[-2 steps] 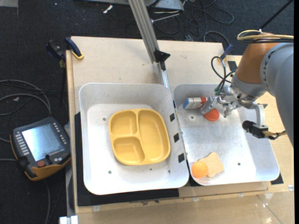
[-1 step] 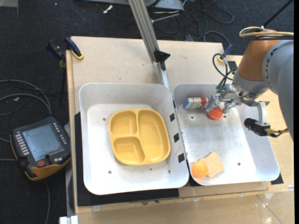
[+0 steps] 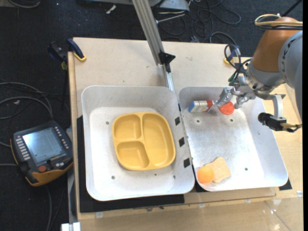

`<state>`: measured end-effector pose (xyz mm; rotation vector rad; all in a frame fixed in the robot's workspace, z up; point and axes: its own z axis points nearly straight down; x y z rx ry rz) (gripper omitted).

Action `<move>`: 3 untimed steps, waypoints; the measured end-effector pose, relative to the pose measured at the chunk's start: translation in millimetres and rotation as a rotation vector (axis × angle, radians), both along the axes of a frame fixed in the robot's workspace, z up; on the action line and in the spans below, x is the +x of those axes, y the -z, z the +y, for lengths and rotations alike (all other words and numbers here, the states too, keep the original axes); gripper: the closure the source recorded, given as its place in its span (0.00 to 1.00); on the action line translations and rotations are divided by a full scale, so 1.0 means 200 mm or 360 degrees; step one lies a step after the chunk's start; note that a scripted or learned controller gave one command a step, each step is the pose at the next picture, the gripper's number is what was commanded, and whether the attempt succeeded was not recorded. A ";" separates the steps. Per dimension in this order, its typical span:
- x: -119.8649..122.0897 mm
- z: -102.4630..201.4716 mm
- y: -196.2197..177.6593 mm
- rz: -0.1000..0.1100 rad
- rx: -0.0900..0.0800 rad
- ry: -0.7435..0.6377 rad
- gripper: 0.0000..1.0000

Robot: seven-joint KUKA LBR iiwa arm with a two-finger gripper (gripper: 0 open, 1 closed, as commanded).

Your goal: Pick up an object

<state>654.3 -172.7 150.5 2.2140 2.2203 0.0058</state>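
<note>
My gripper (image 3: pixel 232 100) hangs over the far part of the right bin (image 3: pixel 260 150), reaching in from the right. A small red object (image 3: pixel 227 109) sits right at its tip, against or just under it; I cannot make out whether it is gripped. Just left of it lies a small white carton with red and blue ends (image 3: pixel 199 106) on the bin floor. At the near left corner of the same bin rest an orange ball (image 3: pixel 205 175) and a tan sponge-like piece (image 3: pixel 221 169), touching each other.
The left bin (image 3: pixel 96 129) holds a yellow divided plate (image 3: pixel 143 140). A slanted metal pole (image 3: pixel 150 25) rises behind the bins' shared edge. A black cable plug (image 3: pixel 269 121) hangs by the arm over the right bin's far right side.
</note>
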 end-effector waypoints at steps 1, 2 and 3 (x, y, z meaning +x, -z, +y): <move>0.01 0.05 -0.29 -0.0002 0.0000 -0.0002 1.00; 0.05 0.02 -0.53 -0.0002 -0.0001 -0.0002 1.00; -0.07 0.31 -0.53 0.0012 0.0005 -0.0007 1.00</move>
